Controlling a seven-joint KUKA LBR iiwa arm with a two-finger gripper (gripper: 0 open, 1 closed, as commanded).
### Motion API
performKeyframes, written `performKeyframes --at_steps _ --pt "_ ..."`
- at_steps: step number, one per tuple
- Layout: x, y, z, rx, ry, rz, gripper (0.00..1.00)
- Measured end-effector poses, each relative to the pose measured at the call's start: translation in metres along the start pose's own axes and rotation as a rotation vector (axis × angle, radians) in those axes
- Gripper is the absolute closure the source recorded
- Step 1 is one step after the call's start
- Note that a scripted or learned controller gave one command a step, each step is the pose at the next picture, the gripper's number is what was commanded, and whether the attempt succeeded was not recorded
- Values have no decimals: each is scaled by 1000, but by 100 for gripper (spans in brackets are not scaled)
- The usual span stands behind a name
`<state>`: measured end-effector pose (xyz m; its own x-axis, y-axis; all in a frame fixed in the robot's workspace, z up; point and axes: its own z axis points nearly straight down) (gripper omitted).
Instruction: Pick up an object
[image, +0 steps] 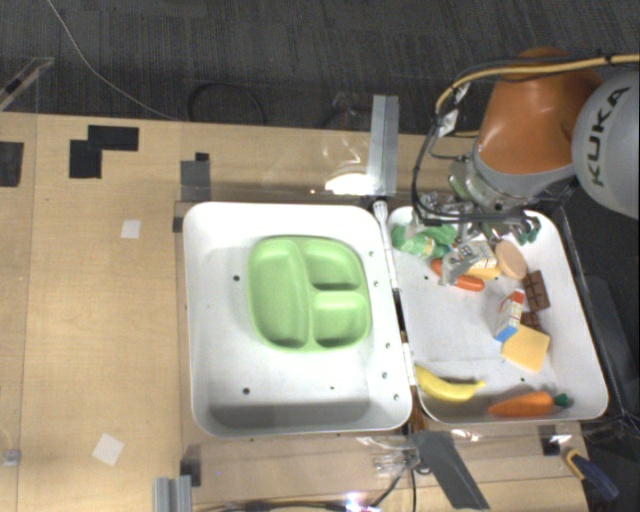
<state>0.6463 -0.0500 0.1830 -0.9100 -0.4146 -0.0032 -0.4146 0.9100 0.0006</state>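
Note:
My gripper (466, 252) hangs low over the far part of the right bin (445, 320), under the orange wrist band. Right around it lie a green toy (420, 239), a small orange-red piece (468, 284), a yellowish piece (484, 270) and a tan round piece (511, 259). Nearer the front I see a brown chocolate bar (537, 290), a small bottle (510, 315), a yellow cheese wedge (527, 348), a banana (448, 384) and a carrot (523, 403). The wrist hides part of the bin's far edge.
The left bin (215, 380) holds a green divided plate (307, 291). A metal post (384, 145) stands behind the wall between the bins. The wooden bench (90, 300) stretches to the left.

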Motion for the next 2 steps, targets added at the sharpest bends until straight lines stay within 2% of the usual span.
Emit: performKeyframes --at_steps 1,2 --pt "12 -39 92 8 -12 55 0" --pt "62 -43 93 6 -10 170 0"
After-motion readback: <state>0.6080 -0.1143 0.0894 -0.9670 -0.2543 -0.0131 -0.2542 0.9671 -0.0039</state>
